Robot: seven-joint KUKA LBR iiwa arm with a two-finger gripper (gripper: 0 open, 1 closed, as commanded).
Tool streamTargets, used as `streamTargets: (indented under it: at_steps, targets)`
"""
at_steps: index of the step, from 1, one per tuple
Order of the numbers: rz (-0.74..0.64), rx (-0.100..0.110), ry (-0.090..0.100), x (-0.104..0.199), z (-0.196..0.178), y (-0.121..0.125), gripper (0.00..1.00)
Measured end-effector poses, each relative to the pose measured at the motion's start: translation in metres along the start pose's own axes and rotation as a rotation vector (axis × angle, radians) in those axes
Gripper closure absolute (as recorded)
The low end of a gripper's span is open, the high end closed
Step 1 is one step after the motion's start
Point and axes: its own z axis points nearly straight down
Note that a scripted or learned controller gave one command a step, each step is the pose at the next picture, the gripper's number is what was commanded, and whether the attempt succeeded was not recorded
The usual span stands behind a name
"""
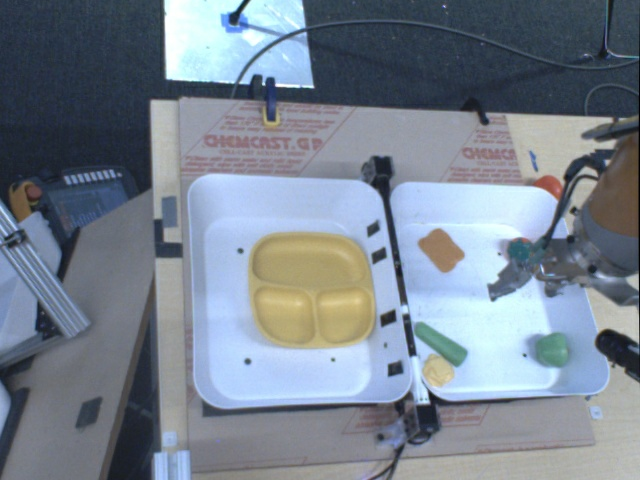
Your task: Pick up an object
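where the two-finger gripper [515, 273] hangs over the right white bin [470, 378], whether it is open or closed cannot be told. a small teal object [520, 251] sits at it; a rounded green lump [552, 349] lies nearer that bin's front right corner.

The arm [612, 223] is showing a rounded grey shell with an orange band wrapping its upper part. Dark cables are looping along its left side toward the wrist. The gripper [512, 273] is showing as a grey metal assembly with angular fingers, and a small teal part is sitting on it.
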Motion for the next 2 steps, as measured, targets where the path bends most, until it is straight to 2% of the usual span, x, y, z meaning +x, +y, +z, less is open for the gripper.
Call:
streamTargets:
  at_steps: [1, 2]
  targets:
    - [-0.003, -0.012, -0.002, 0.000, -0.005, 0.003, 0.00]
    - [-0.002, -0.008, -0.001, 0.003, 0.049, 0.013, 0.00]
